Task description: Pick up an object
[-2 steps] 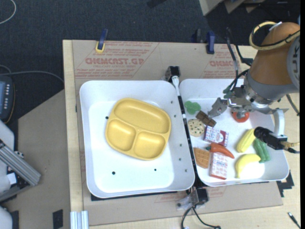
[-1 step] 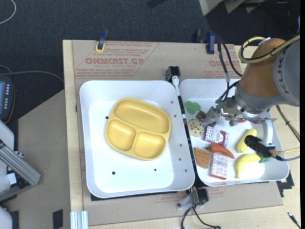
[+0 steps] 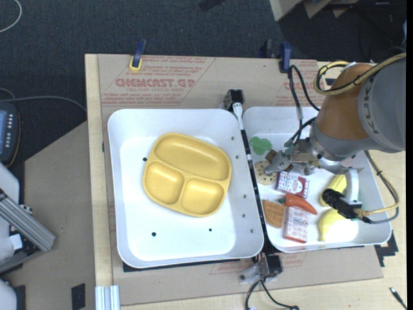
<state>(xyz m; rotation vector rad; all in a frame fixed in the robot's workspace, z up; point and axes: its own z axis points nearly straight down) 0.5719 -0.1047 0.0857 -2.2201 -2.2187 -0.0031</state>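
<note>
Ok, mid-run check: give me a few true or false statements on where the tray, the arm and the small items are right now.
1. The yellow tray lies in the left bin. True.
2. The yellow tray has three compartments. True.
3. The arm reaches over the left bin. False: it is over the right bin.
4. The carrot lies on the yellow tray. False: it lies in the right bin, among the small items.
5. The green piece is in the right bin, near the divider. True.

Bench (image 3: 193,76) under two white bins (image 3: 129,173)
</note>
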